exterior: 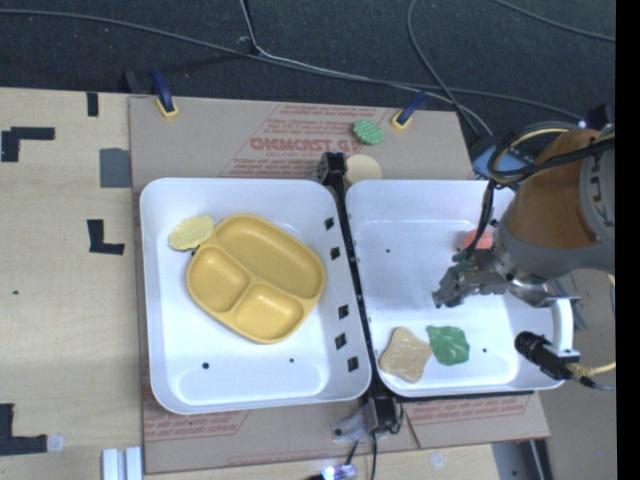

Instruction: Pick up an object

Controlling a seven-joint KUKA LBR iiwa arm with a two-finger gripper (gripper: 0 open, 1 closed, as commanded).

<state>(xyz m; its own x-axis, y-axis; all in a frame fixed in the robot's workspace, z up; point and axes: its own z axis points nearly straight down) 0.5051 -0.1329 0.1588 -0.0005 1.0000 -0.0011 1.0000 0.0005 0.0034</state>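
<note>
Pincer (450,290) low in right bin (400,213) (near green piece (448,345)).

The light is even and fairly bright, coming from above, so the two white bins (240,298) nearly wash out and their rims lose detail. Shadows are soft and short: a faint grey one lies under the yellow divided tray (257,276), another on the right bin's floor beneath the arm (555,218). The dark floor at the top stays dim. The picture is a little soft and grainy all over; the print on the cardboard sheet (290,143) reads blurred.
</note>
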